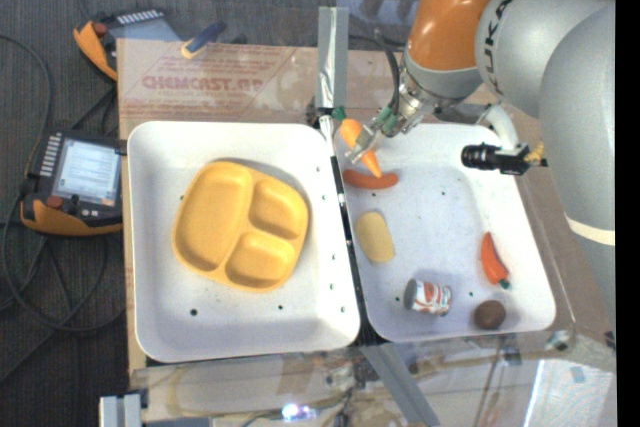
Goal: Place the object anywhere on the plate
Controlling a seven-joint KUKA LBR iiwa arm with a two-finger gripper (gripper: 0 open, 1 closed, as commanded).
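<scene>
Plate [242,225]: yellow, with three compartments, lying slightly turned in the middle of the left bin.
Left bin [150,315]: shallow, white, squarish, touching the right bin along a central seam.
Pendant [78,181]: black and orange handheld unit with a lit screen, on the floor to the left of the bench.
Cardboard [210,85]: flat brown sheet with red lettering, behind the left bin.
Orange piece [358,151]: small carrot-like object at the upper left corner of the right bin, just beside the seam, right at the gripper tip; whether it is lifted or resting I cannot tell.
Gripper [378,130]: reaching down and leftward from the orange wrist band; whether its fingers are closed on the orange piece cannot be made out.
Sausage [371,179]: red-orange, lying flat just below the orange piece.
Pale oval [375,237]: tan potato-shaped item, below the sausage.
Can [428,296]: small red and white, on its side near the front edge.
Brown ball [489,314]: at the front right corner.
Carrot [494,260]: orange, near the right wall of the right bin [440,205].
</scene>
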